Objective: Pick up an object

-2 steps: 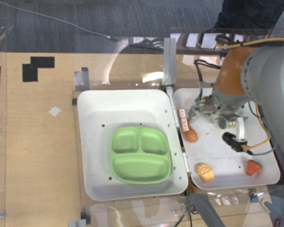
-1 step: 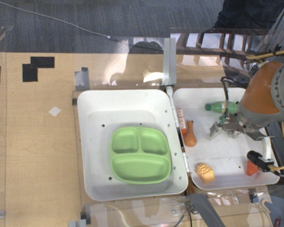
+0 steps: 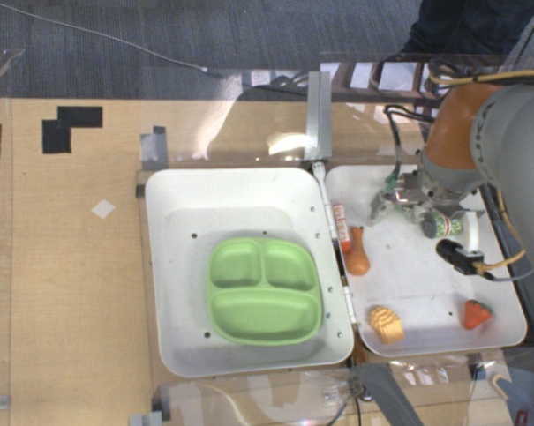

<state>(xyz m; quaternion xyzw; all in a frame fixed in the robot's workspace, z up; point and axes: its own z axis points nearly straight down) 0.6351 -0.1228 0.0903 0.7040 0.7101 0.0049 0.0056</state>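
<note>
My gripper (image 3: 406, 198) hangs low over the back of the right bin (image 3: 411, 281), under the grey arm with its orange band (image 3: 456, 129). An orange carrot-shaped toy (image 3: 356, 252) lies by the bin's left wall, just left of and in front of the gripper. Beside the gripper on its right sits a small green and white item (image 3: 449, 224), partly hidden by the wrist. A yellow toy (image 3: 386, 323) rests near the front edge, and a red strawberry-like toy (image 3: 477, 314) occupies the front right corner. Nothing shows held in the gripper.
The left bin (image 3: 176, 256) holds a green divided plate (image 3: 264, 290). A metal divider (image 3: 332, 240) separates the bins. Black and yellow cables (image 3: 468, 259) trail from the wrist over the right bin. The right bin's middle floor (image 3: 411, 281) lies bare.
</note>
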